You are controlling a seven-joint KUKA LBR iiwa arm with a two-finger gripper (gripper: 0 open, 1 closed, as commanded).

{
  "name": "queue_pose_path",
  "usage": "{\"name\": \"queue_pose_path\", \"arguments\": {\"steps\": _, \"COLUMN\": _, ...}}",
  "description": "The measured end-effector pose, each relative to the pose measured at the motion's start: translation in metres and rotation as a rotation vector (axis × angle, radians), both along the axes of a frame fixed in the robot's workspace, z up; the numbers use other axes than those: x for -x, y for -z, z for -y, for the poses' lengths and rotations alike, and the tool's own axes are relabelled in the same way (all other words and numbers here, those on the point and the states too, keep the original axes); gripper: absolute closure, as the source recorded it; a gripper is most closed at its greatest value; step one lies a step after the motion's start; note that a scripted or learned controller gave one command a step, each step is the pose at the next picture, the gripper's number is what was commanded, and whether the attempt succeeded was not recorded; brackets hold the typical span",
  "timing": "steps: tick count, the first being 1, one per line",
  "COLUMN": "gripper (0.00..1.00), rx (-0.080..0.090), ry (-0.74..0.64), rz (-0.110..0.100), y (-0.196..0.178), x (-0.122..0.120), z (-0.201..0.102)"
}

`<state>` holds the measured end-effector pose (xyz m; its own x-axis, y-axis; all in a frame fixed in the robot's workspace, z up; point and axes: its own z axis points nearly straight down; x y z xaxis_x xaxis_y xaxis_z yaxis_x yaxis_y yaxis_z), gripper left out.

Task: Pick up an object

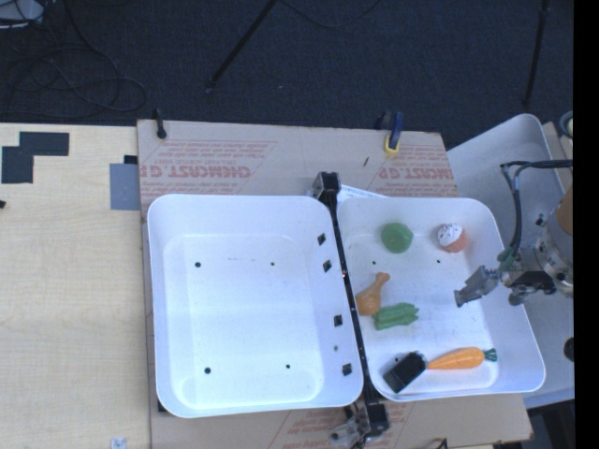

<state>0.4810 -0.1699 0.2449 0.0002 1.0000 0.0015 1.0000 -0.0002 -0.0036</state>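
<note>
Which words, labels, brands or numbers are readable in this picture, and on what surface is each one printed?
"CHEMCRZT" or close to it, in red capitals, upside down and blurred, so the spelling is uncertain: on the cardboard sheet behind the left bin.
A second red print on the same cardboard, behind the right bin: too blurred to read.
Red print on the cardboard's near edge: too small, partly hidden.
The toys carry no readable text.

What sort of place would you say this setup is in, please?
Most likely a robotics lab bench for grasping trials. Two shallow white bins sit side by side on clamped cardboard, toy items such as a carrot lie in the right bin, and a gripper reaches in among loose cables.
</note>
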Motion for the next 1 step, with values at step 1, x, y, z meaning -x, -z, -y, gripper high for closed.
{"name": "queue_pose_path", "arguments": {"steps": 1, "gripper": 0.00, "rx": -0.003, "ry": -0.005, "rz": -0.006, "y": 0.1469, "x": -0.0990, "z": -0.0354}}
